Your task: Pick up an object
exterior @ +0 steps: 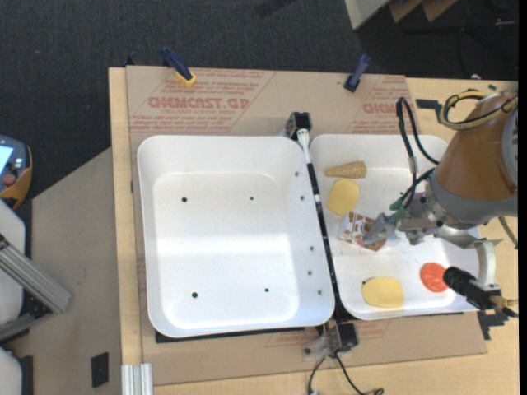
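The arm reaches in from the right over the right bin [356,143], and its gripper [381,230] sits low near the bin's middle, right at a small red-and-white printed packet [359,227]. The packet lies just to the left of the gripper, toward the divider between the bins, and appears to touch the gripper or be partly covered by it; whether it is actually held cannot be told from this slanted view, nor can the gripper's opening be judged. The packet looks crumpled and flat, a patterned wrapper with red and brown marks on white, its long axis running roughly from upper left to lower right. It seems the likeliest target, being the closest thing. Just above it lies a pale yellow rounded piece [343,196], and beyond that a tan cone-shaped item [347,169]. Nearer the front edge rest a yellow lemon-like object [384,291] and a red-orange round object [433,276]. The left bin [165,319] stands alongside.
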Motion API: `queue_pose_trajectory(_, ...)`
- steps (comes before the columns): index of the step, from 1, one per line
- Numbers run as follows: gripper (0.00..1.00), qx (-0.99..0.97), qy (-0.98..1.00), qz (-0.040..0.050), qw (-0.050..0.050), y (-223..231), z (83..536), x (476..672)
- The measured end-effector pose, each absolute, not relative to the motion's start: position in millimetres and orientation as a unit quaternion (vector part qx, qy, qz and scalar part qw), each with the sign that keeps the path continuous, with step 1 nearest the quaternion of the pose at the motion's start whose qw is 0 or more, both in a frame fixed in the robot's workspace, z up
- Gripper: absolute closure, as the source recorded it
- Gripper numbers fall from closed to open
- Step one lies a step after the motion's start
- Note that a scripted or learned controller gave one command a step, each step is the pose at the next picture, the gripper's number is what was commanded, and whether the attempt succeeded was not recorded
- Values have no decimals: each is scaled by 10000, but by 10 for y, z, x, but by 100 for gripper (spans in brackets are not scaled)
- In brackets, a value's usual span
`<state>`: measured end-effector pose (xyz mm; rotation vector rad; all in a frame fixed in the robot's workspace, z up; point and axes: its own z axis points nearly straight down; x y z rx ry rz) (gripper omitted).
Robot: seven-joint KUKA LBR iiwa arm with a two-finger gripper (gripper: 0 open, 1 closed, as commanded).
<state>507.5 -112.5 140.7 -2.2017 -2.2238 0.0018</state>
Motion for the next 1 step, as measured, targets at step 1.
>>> queue_pose_trajectory(1,0,-7067,-7075,6,17,-971,818,5182)
